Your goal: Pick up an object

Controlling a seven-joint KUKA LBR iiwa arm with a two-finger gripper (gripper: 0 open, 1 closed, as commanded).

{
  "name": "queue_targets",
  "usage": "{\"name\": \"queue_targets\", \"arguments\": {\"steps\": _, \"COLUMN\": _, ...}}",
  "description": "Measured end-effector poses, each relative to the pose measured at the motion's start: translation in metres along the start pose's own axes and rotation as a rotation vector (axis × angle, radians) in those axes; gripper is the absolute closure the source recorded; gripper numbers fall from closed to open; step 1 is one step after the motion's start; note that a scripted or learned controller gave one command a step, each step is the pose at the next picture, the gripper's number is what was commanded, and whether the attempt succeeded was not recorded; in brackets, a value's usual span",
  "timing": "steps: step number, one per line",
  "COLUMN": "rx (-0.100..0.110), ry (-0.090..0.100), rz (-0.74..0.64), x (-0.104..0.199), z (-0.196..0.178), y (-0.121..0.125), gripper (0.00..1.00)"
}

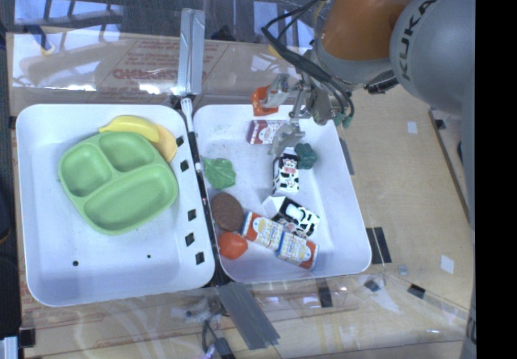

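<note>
My gripper (287, 137) hangs over the back half of the right bin (354, 212), below the orange-banded wrist. Directly under its tip stands a small cow-patterned carton (286, 174); whether they touch is unclear. A dark green lump (306, 155) lies just to the right of the tip, and a red-and-white carton (261, 133) just to its left. An orange-and-white carton (260, 99) sits at the bin's back wall, partly behind the gripper body.
Nearer the front of the right bin lie a second cow-patterned carton (298, 218), an orange juice carton (279, 241), a red tomato (233, 246), a brown patty (227, 210) and a green leafy piece (219, 172). The left bin (48, 268) holds a green divided plate (119, 181) and a banana (145, 131).
</note>
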State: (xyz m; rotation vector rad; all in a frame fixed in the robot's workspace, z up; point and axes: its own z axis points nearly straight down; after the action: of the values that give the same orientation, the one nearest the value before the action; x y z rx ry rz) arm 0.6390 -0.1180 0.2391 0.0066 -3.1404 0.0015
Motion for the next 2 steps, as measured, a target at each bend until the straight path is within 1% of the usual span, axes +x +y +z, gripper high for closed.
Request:
{"name": "queue_targets", "arguments": {"steps": 1, "rx": -0.004, "ry": 0.009, "rz": -0.126, "x": 0.031, "z": 0.141, "y": -0.013, "gripper": 0.00}}
{"name": "queue_targets", "arguments": {"steps": 2, "rx": 0.002, "ry": -0.011, "rz": -0.334, "x": 0.079, "z": 0.143, "y": 0.013, "gripper": 0.00}}
